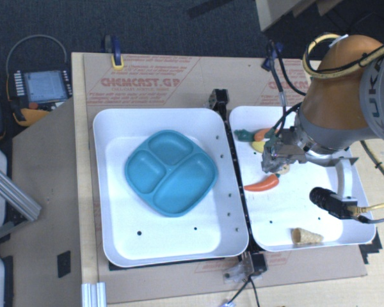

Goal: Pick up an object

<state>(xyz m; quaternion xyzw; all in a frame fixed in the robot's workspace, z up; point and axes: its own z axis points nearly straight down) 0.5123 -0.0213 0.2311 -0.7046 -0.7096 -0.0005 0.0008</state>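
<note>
Right bin: chili, cone

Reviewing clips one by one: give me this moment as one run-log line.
gripper: low in right bin, fingers unclear | orange chili: on floor just below gripper | tan piece: near front wall | blue plate: left bin

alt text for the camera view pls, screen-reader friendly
The arm's tool hangs low in the right bin, just above an orange chili-shaped toy. A tan wedge lies near that bin's front edge, with small orange and green toys at its back. The left bin holds a blue divided plate.
</note>
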